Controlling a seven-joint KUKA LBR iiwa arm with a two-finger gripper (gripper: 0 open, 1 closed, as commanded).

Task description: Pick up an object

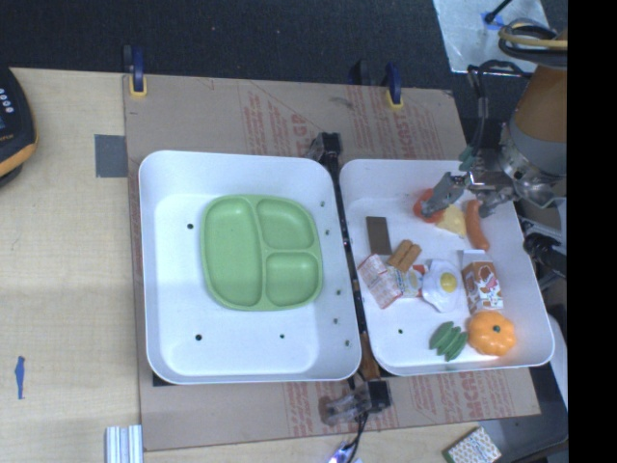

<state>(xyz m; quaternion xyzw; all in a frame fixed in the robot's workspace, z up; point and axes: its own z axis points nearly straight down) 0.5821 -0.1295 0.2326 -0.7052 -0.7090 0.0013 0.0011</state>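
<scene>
We can't really tell if the fingers [451, 194] are spread or pinched; they hang low over the right bin [386, 350], near its far side, right by a red tomato [427, 206]. The yellow wedge [451, 221] and orange sausage [475, 226] sit just beside it. The green plate [260, 252] fills the left bin [174, 345].

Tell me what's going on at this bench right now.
A robot arm reaches in from the right, and its gripper sits low over the far end of the right bin, beside a red item and a yellow piece. Nothing is visibly between its fingers. That bin also holds toy food: an orange pumpkin, a fried egg, a green pod. The left bin holds a green divided plate.
</scene>
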